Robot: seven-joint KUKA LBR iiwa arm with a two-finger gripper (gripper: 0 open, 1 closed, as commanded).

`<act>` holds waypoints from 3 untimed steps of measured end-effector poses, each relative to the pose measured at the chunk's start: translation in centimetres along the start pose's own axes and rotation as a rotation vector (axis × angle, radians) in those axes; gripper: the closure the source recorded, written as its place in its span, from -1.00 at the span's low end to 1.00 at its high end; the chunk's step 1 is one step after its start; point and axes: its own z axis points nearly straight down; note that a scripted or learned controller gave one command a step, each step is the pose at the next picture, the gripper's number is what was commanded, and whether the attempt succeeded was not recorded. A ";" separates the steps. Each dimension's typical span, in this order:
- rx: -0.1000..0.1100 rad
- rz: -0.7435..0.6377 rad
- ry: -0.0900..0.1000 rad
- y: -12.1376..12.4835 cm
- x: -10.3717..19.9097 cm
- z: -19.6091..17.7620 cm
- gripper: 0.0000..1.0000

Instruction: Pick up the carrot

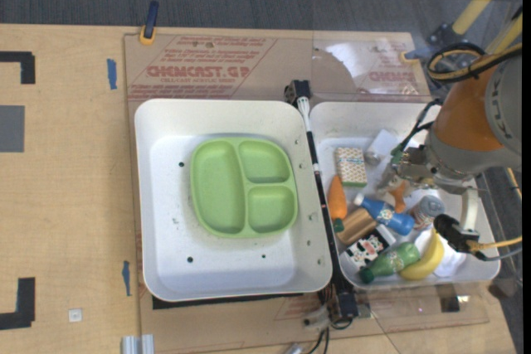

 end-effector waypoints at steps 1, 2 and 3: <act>0.005 0.217 0.000 1.9 3.2 1.1 1.00; 0.013 0.325 0.013 1.9 11.7 -8.8 1.00; 0.022 0.633 0.003 1.1 18.0 -8.5 1.00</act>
